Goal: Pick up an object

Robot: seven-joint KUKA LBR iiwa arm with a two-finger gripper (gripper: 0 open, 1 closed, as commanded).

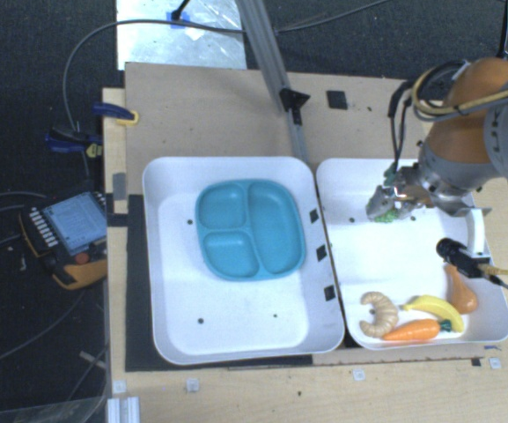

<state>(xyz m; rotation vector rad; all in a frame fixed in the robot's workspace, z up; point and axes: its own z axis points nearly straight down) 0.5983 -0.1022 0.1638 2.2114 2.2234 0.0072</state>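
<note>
Right bin, near corner: croissant (377, 312), carrot (411, 330), banana (436, 307) bunched tog., brown pear-shaped piece (461, 293) just beside. Small green item (384, 216) apart, at the gripper (387, 203) tip.

- bench (218, 122) – plain tan board top, sitting over dark carpet
- two white bins right on it, side by side, edges touching: left bin (170, 324) and right bin (342, 179)
- small black square (337, 100) near the back edge
</note>
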